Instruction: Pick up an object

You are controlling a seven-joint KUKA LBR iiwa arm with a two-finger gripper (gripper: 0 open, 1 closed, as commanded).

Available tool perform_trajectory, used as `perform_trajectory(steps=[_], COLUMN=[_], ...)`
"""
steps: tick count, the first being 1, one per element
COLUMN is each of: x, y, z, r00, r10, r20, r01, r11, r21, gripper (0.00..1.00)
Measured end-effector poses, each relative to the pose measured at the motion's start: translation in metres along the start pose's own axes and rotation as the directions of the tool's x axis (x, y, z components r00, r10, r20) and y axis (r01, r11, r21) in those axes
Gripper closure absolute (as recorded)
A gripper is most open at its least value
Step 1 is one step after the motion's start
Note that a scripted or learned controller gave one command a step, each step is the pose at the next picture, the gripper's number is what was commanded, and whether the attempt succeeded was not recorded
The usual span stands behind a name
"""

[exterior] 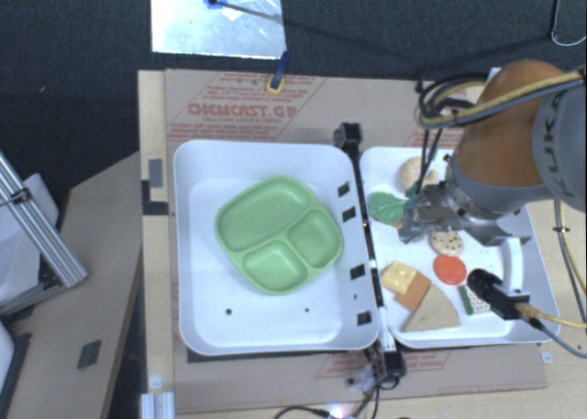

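Gripper (415, 222) was positioned in the right bin (532, 333), beside the green leaf (385, 207); finger state could not be told. Green divided plate (279, 235) was recorded in the left bin (197, 252).

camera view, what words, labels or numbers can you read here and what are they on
"QUIKCAST" or close to it, in red print, partly blurred, on the cardboard sheet behind the bins.
More red print on that cardboard in front of the right bin: too blurred to read.
Dark letters on the arm at the frame edge: cut off, unreadable.

The bench (156, 225) bears two white bins (197, 316) on brown cardboard (248, 105).
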State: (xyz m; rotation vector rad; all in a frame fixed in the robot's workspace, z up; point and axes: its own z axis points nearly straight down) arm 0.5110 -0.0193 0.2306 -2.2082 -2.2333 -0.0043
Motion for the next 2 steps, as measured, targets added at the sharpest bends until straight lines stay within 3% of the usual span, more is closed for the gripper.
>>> perform_trajectory(steps=[1,2], x=[0.055,0.091], y=[-0.014,-0.008], z=[0.01,0.017], r00=[1.0,1.0], r10=[0.001,0.003], r20=[0.0,0.002], r01=[-0.001,-0.003], r11=[1.0,1.0], r21=[0.001,0.0], gripper=[1.0,1.0])
